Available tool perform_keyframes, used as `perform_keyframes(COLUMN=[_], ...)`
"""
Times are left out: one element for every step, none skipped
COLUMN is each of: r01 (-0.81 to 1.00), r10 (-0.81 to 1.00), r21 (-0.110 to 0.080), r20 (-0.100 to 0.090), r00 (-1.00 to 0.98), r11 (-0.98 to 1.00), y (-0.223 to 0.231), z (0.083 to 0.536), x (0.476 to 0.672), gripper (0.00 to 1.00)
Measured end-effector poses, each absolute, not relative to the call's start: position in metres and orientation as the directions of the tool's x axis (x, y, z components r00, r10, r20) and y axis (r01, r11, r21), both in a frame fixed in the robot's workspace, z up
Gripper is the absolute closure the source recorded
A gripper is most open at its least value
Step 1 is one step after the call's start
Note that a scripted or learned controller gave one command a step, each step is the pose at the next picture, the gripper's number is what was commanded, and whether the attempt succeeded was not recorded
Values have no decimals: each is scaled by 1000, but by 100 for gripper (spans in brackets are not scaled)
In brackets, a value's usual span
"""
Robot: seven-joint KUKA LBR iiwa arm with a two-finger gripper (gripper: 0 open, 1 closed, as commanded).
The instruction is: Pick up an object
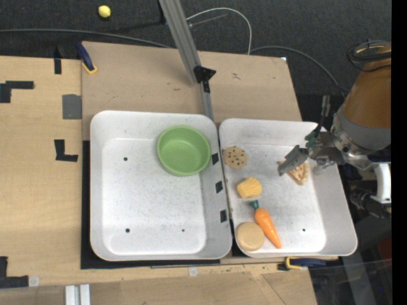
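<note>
Right now the jaws (pixel 294 162) sit low in the right bin (pixel 331 234), near its right wall, directly over a small tan wedge-shaped piece (pixel 299 173) that lies just under and beside them; whether they are open, closed or gripping it cannot be told from this slanted view. Further left in that bin lie one chocolate-chip cookie (pixel 235 157), one yellow corn piece (pixel 249 187), one carrot (pixel 268 227) and one round beige bun (pixel 250 236), all well apart from the jaws. One green bowl (pixel 184 150) rests in the left bin (pixel 108 234). Two bins stand side by side on the worktop (pixel 140 75).
</note>
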State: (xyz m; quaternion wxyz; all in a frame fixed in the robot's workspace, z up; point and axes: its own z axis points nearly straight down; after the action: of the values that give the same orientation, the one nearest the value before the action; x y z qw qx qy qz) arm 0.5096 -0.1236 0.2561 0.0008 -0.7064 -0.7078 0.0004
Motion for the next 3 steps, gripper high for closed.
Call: perform_keyframes(r01=[1000, 1000, 1000], r10=[1000, 1000, 1000], r21=[-2, -6, -8], r20=[0, 0, 1], r00=[-2, -1, 0], r11=[2, 1, 0], y=[-124, -126, -132], z=[256, 211, 148], x=[510, 514, 511], gripper=[0, 0, 0])
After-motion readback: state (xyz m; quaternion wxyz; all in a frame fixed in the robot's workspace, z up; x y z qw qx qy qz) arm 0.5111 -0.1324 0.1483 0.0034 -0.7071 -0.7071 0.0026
